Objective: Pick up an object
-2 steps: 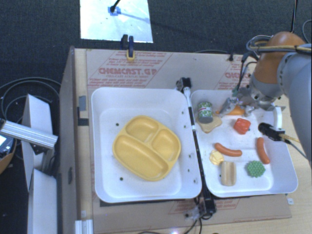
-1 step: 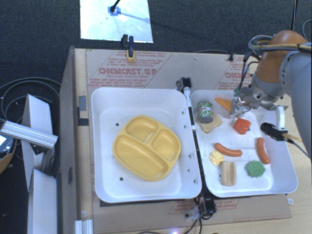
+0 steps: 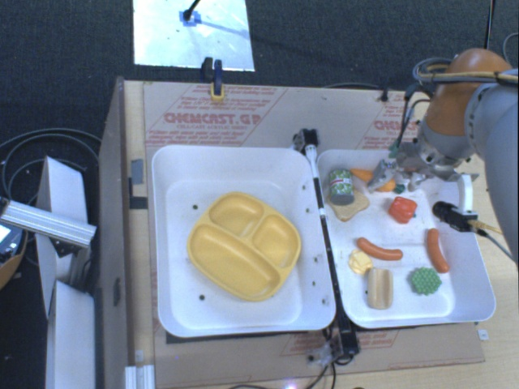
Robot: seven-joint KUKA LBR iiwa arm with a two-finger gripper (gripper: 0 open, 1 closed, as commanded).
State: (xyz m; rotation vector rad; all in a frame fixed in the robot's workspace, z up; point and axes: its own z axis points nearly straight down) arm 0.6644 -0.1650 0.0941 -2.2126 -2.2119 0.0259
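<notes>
While the hand hovers, grip unreadable, the board reads "CHEMCAST GP".

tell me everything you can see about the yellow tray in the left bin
The tray is a pale yellow divided plate, plastic by its look, with rounded corners and a raised rim. It has three compartments: one long one along its lower-left side and two smaller ones on its upper right. All three hold nothing. It lies flat and right side up on the floor of the left bin, turned at a slant to the bin's walls and roughly centred. Nothing else touches it.
</notes>
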